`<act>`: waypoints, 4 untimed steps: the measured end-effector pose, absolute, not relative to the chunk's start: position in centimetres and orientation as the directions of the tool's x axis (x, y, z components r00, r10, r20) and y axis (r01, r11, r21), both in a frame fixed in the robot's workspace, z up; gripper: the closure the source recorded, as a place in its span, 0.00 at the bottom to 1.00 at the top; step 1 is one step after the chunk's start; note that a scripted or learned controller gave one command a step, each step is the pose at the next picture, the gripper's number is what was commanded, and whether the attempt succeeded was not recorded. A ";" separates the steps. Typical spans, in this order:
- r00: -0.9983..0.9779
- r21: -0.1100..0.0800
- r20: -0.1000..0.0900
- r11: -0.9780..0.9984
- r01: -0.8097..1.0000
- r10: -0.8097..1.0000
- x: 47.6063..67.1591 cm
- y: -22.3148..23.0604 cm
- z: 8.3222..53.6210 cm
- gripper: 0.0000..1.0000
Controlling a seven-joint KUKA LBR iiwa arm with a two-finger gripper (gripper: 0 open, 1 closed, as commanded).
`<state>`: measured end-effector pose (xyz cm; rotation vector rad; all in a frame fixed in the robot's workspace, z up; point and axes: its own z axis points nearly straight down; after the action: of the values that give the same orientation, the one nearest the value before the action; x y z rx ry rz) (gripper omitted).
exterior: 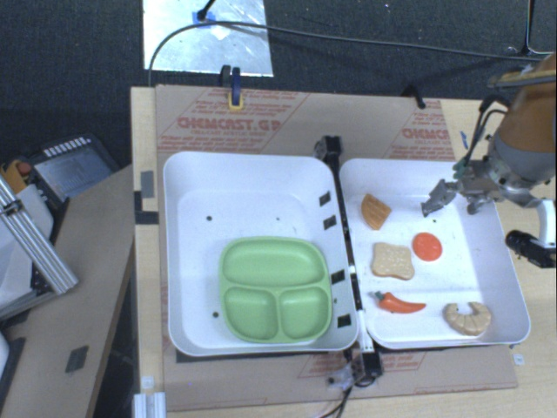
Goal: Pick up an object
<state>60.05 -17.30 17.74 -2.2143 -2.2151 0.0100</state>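
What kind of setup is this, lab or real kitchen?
Likely a robot test bench, not a kitchen. Two white bins sit on a cardboard sheet, the right one holding toy food such as a croissant and a chili pepper, with the gripper above it and cables around.

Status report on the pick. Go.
Gripper over right bin's upper part, holding nothing. Nearest: orange disc, bread slice, both lying free. Nothing blocking.
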 end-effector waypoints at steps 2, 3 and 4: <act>-0.002 -0.001 0.000 0.002 1.000 1.000 60.4 -17.2 14.4 0.00; -0.002 -0.002 0.000 0.002 1.000 1.000 60.4 -17.1 9.2 0.00; -0.003 0.005 -0.002 0.003 1.000 1.000 60.5 -17.2 10.6 1.00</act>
<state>60.55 -17.17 10.57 -2.2217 -2.2275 -0.0032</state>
